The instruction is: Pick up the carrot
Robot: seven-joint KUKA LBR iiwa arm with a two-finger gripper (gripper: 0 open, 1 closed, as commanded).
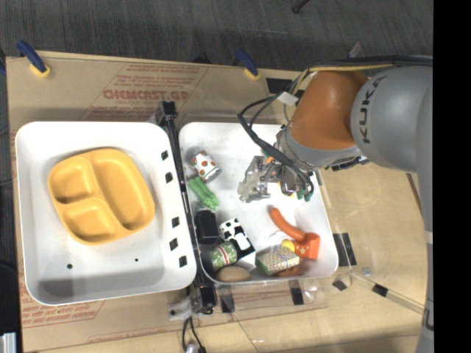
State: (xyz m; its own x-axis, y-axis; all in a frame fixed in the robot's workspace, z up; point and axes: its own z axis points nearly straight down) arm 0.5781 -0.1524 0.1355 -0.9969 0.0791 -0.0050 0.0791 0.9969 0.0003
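the gripper hangs over the middle of the right bin, fingers slightly apart with nothing between them. the carrot lies just beside it toward the bin's near right corner, its tip by an orange block. a yellow divided tray sits in the left bin.

Looks like a robotics lab: cardboard-covered bench held with blue clamps, two white bins, loose cables, big KUKA-branded industrial arm, grey carpet floor.
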